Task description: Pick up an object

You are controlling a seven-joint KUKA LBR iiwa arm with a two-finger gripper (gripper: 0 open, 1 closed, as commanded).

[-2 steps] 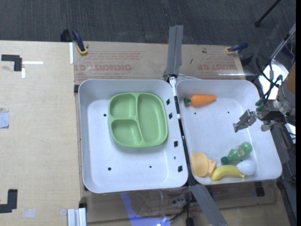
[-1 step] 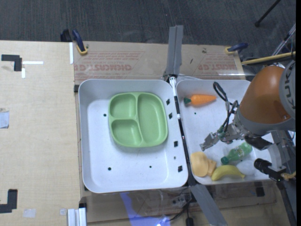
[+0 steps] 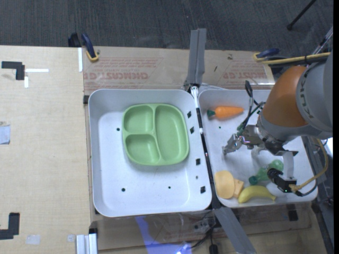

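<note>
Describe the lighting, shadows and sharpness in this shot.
Camera view: even, soft overhead light; the green plate and carrot look sharp; the arm throws a faint shadow on the right bin; the gripper looks slightly smeared; no strong glare.

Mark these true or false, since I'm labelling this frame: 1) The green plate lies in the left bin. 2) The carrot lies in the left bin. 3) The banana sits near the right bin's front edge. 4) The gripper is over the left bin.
1) True: the green plate lies in the left bin.
2) False: the carrot lies in the right bin, near its back.
3) True: the banana is at the front.
4) False: the gripper is over the right bin.
</note>
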